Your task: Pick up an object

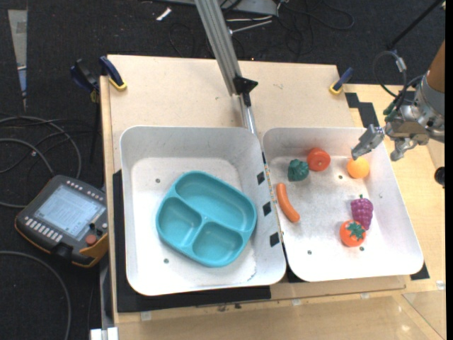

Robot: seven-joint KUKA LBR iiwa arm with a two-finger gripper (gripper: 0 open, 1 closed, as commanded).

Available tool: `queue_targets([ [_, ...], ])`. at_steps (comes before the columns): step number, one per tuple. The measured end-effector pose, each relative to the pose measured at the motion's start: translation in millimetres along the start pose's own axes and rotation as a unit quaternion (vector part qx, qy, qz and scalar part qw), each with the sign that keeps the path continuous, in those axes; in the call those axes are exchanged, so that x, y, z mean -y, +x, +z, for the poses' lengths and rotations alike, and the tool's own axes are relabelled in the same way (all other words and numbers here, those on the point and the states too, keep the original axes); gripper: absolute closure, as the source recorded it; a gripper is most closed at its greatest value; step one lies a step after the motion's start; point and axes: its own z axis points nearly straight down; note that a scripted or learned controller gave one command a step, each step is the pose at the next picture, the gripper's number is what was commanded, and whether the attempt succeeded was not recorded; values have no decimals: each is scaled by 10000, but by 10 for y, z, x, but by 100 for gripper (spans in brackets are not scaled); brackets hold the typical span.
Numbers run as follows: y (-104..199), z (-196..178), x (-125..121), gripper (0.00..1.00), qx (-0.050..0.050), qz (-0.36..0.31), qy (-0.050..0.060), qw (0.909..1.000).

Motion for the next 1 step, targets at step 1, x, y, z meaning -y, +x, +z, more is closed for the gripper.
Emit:
queue_targets([
  [1,0,0,0,0,2,-2,1,10000],
])
